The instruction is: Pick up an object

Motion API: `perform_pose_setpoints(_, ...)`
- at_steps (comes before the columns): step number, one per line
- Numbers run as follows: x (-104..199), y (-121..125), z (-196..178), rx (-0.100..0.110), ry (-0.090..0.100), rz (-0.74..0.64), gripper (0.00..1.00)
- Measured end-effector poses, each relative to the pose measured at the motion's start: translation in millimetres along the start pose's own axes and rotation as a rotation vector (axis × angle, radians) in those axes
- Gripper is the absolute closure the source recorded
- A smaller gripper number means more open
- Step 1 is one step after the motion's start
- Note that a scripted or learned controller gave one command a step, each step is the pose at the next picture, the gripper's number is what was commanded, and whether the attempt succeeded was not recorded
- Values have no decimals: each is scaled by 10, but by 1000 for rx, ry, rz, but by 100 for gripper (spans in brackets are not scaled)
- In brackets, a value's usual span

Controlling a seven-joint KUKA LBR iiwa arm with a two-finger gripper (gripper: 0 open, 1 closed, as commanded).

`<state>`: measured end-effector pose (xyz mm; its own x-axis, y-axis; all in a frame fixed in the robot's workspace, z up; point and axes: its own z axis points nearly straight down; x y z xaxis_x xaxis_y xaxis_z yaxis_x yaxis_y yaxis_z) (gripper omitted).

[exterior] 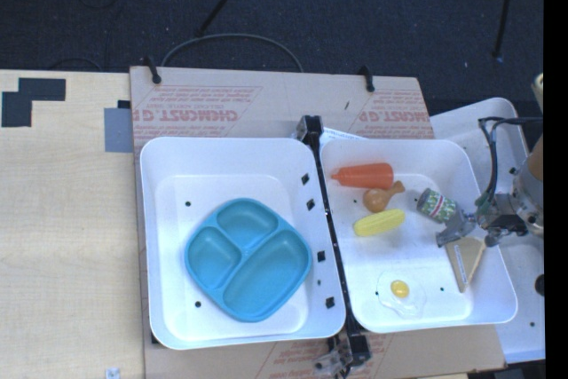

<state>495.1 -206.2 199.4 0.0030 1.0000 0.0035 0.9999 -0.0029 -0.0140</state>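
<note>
The right bin (pixel 444 151) holds an orange carrot (pixel 362 176), a small tan drumstick-shaped toy (pixel 380 197), a yellow corn cob (pixel 379 223), a green and white can (pixel 437 205) lying on its side, a fried egg (pixel 399 290) and a tan wedge (pixel 465 264). My gripper (pixel 470 236) reaches in from the right at the bin's right side, just over the wedge's wide end and right of the can. It looks open, with one dark finger (pixel 450 234) spread to the left. Nothing is visibly between the fingers.
A blue divided plate (pixel 248 258) lies in the left bin (pixel 169 164). A black divider (pixel 321 226) runs between the bins. Cardboard (pixel 266 106) lies under both bins, and cables hang by the arm at the right.
</note>
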Motion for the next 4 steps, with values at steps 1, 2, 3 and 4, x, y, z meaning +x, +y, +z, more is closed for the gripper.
perform_pose_setpoints(1,-1,29,-64,-13,-3,-3,0)
perform_pose_setpoints(2,54,-62,483,-7,0,-3,0)
perform_pose_setpoints(3,72,-96,1119,-6,1,-3,0)
perform_pose_setpoints(4,69,-97,1116,-11,-1,1,0)
